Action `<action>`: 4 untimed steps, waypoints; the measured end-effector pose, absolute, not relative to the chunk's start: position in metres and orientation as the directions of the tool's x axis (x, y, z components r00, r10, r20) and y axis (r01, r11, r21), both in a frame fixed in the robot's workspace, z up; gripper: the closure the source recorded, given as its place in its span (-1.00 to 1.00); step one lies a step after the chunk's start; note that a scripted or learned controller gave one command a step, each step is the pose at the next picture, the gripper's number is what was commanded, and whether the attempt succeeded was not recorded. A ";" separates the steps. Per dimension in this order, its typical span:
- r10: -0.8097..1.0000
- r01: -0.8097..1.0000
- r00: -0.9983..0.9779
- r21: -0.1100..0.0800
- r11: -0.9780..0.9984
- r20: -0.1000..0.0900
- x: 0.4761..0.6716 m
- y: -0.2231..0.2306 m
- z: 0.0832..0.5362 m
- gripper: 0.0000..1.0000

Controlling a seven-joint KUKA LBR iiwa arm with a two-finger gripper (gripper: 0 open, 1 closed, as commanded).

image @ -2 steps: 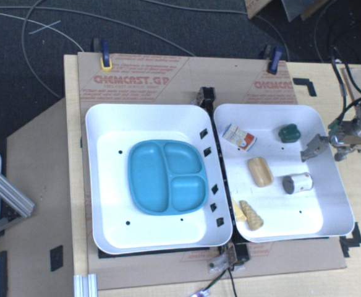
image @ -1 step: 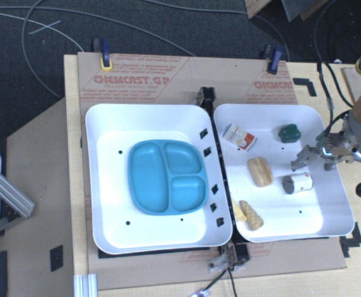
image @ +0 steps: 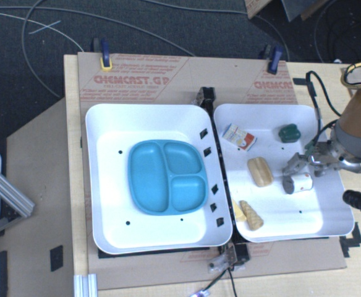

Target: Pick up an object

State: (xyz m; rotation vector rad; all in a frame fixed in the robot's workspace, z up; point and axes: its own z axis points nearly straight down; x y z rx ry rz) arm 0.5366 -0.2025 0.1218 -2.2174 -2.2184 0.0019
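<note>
So the white cup (image: 302,182) lying on its side in the right bin (image: 329,223), right-middle of the frame, looks like the target. I'd guess light, stiff plastic, smooth and prone to rolling, so pinch across the round body. Its long axis runs roughly left-right, though which end is the mouth I can't tell. The gripper (image: 296,173) sits right over it; whether it's spread or closed on the cup, I can't tell. Left of it lies a bread roll (image: 260,171), and a green lump (image: 288,132) sits above.
</note>
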 end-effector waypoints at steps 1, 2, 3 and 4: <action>1.000 1.000 0.000 -0.004 0.000 0.002 0.536 -0.202 0.083 -1.00; 1.000 1.000 0.000 0.002 0.000 0.002 0.538 -0.202 0.097 1.00; 1.000 1.000 -0.001 0.004 0.001 -0.002 0.549 -0.204 0.150 1.00; 1.000 1.000 -0.001 0.004 0.001 -0.001 0.543 -0.206 0.211 1.00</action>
